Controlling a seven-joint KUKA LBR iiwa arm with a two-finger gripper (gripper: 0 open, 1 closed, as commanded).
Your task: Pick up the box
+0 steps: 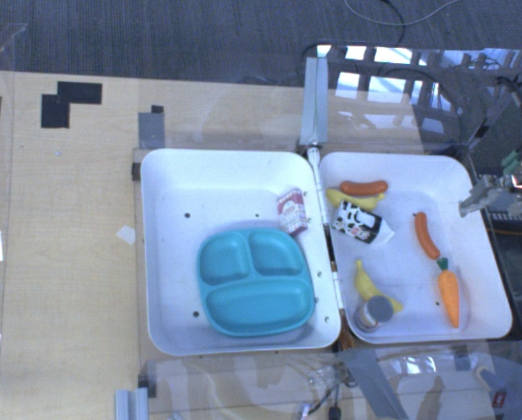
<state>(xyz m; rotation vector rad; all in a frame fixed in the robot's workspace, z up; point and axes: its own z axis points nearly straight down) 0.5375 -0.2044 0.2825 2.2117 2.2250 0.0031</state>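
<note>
A small red-and-white box [292, 211] leans against the right wall of the left bin [169, 234], just above a blue divided plate [254, 280]. A black-and-white patterned carton [358, 223] lies in the right bin [479, 322] near its left wall. A grey piece that looks like my gripper [486, 196] hangs at the right bin's right rim, well away from both the box and the carton, with nothing seen in it.
The right bin also holds a sausage [364, 186] over a yellow piece [337, 197], a second sausage [427, 234], a carrot [449, 296], a banana [365, 278] and a small can [372, 311]. A metal post [313, 103] stands between the bins at the back.
</note>
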